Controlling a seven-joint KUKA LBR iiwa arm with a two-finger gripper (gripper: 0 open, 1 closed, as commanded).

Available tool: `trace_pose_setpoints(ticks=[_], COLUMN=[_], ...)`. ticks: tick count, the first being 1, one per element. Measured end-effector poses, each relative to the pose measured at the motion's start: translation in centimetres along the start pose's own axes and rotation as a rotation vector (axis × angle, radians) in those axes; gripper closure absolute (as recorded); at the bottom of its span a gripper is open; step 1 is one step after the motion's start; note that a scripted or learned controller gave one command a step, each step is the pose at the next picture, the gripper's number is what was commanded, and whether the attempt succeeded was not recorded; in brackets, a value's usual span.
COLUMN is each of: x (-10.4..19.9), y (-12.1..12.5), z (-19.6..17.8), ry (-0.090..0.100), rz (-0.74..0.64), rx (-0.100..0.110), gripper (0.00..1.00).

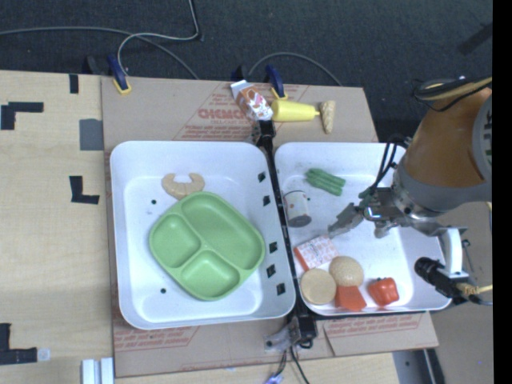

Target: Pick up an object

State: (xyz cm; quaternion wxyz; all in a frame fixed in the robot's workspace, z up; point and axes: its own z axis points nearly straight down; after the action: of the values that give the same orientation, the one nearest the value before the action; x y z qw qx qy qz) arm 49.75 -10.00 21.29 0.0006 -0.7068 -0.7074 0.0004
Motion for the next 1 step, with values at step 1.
trace_pose_setpoints(ticks=[1], x=[-8.49], y=[7.22], z=[2.81], ry=[-0.001], rz=[0.001], rx=[0.0], gripper=[0.0])
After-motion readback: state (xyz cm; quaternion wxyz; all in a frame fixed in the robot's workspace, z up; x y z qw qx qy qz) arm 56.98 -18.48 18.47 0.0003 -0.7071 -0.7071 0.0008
